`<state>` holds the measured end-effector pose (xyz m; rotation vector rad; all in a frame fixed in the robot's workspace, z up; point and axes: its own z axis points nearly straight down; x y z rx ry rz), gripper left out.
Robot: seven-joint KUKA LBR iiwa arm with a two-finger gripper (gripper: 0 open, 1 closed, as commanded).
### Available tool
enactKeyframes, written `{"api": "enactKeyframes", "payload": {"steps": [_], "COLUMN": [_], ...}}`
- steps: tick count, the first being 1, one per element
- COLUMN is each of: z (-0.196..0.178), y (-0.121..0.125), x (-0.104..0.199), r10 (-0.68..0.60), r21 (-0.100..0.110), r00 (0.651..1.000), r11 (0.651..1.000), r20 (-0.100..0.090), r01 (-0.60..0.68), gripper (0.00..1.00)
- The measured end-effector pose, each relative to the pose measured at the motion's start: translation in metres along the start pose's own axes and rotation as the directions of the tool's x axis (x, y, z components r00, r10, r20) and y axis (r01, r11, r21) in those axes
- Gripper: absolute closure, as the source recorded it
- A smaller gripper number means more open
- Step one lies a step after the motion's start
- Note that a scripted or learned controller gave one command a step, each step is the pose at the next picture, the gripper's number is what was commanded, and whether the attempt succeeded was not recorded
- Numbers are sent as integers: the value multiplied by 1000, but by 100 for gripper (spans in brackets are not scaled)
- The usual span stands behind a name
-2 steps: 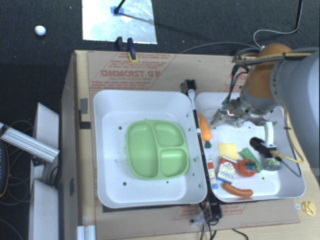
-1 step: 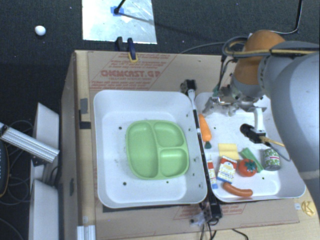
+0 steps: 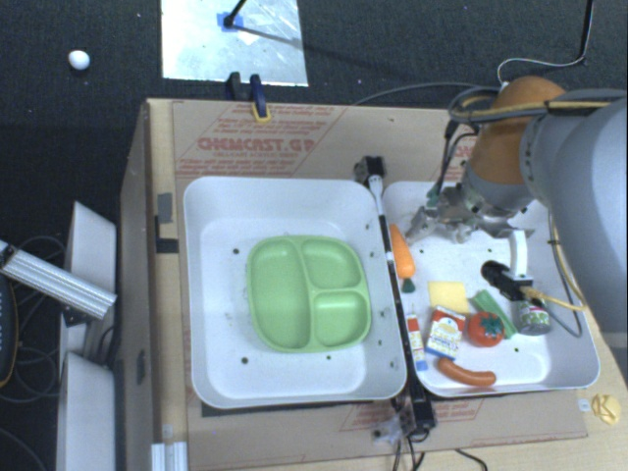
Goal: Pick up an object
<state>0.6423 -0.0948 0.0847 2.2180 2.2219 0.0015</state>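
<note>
Right bin [image 3: 564, 361]: arm bent low, hand [image 3: 453, 219] near carrot [image 3: 400, 253].

A divided plate [image 3: 306, 292] lies in the left bin [image 3: 211, 263]; a carrot [image 3: 400, 252], tomato [image 3: 486, 329] and sausage [image 3: 465, 372] lie in the right bin [image 3: 564, 361].

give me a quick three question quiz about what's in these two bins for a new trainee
1. True or false: the green divided plate lies in the left bin.
2. What lies along the right bin's left wall, near the divider? A) carrot B) spoon C) cup
3. Fill in: the sausage lies near the right bin's ____ edge.

Key: 1 true. 2 A, the carrot. 3 front; the red tomato and yellow cheese slice lie just behind it, and the gripper hangs over the bin's back part.
</note>
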Motion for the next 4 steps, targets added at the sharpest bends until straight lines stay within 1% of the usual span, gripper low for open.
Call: {"api": "enactKeyframes", "payload": {"steps": [1, 2, 3, 4], "z": [-11, -11, -2, 0], "y": [1, 1, -55, -111], "x": [0, 0, -1, -7], "r10": [-3, -3, 3, 2], "r21": [-2, -2, -5, 1], "r00": [1000, 1000, 1000, 1000], "r11": [1000, 1000, 1000, 1000], "r20": [1, 1, 5, 1], "r01": [3, 3, -3, -2], "gripper": [100, 0, 0, 0]}}
